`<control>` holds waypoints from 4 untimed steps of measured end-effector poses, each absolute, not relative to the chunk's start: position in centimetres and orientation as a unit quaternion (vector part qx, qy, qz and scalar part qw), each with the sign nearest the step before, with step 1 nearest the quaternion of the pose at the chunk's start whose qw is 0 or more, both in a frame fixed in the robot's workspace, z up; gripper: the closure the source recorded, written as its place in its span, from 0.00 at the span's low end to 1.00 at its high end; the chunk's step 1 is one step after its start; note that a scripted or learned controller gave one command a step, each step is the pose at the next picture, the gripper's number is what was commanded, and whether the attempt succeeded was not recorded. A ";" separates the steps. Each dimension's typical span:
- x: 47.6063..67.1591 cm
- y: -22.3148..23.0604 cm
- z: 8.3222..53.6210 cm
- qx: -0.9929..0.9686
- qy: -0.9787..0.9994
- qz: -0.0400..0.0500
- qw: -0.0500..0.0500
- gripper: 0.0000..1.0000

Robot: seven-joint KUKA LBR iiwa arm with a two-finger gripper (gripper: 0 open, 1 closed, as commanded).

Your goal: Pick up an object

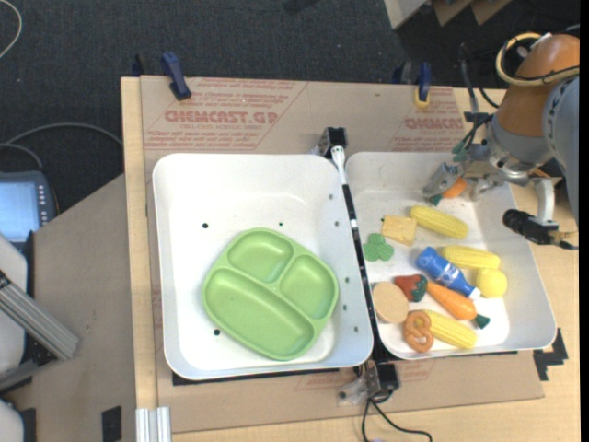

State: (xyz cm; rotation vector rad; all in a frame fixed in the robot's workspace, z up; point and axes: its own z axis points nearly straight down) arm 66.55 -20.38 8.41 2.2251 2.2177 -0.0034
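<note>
"Which one is it?"

"The small orange piece (pixel 454 190), bright and stubby."

"Where does it lie?"

"Far end of the right bin (pixel 538 325), apart from the pile nearer."

Dark grey carpet floor (pixel 230 26) around a cardboard-topped bench (pixel 276 118), blue clamps (pixel 175 74) at its far edge.

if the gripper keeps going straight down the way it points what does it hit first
Probably the small orange piece right at the gripper, then the right bin floor. Depth is hard to judge from this slanted view.
</note>
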 end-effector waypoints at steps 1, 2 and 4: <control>66.4 -20.3 9.5 0.708 0.707 -0.004 -0.003 1.00; 66.6 -20.2 9.6 0.707 0.707 -0.002 -0.001 0.00; 56.3 -14.3 21.4 0.707 0.708 0.001 -0.001 1.00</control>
